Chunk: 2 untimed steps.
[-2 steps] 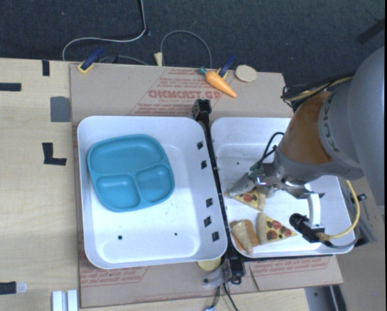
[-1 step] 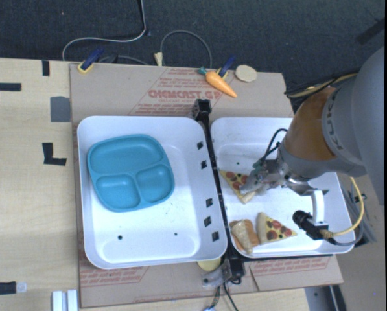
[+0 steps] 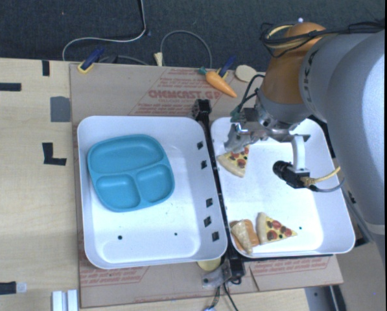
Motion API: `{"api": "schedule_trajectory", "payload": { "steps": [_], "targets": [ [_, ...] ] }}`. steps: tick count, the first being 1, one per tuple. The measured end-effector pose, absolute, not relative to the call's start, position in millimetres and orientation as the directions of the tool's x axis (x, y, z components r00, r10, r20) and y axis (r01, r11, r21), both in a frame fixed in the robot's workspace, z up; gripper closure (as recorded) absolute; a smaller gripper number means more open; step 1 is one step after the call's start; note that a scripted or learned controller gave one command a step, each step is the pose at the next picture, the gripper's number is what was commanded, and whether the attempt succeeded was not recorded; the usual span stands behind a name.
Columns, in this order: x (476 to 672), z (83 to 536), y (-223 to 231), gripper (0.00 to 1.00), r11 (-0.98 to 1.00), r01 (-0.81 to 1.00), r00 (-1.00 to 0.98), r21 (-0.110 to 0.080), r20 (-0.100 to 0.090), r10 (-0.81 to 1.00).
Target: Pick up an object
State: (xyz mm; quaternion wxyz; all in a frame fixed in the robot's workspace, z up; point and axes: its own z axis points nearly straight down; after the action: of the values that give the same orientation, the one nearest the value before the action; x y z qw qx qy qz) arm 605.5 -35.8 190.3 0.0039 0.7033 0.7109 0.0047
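Nearest, a bread roll and a pizza slice lie at the right bin's front edge. Farther back, another pizza slice sits just under the gripper, perhaps touching it; its grip I cannot tell.

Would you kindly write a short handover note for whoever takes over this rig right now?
Gripper: low over the right bin, at the upper pizza slice by the divider; a grasp is not confirmed.
Also in the right bin: a second pizza slice and a bread piece near the front edge.
Left bin: blue divided plate.
Carrot lies behind the bins.
Done: approach. Left: grasp and lift.
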Motion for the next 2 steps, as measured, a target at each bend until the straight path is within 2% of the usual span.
{"api": "schedule_trajectory", "payload": {
  "steps": [1, 2],
  "targets": [
    [600.7, 184.0, -41.5, 0.00, 0.001, 1.000, -0.001, -0.002, -0.001, 1.000],
    [656.3, 184.0, -67.0, 0.00, 0.002, 1.000, -0.002, 0.003, -0.002, 1.000]
  ]
}}
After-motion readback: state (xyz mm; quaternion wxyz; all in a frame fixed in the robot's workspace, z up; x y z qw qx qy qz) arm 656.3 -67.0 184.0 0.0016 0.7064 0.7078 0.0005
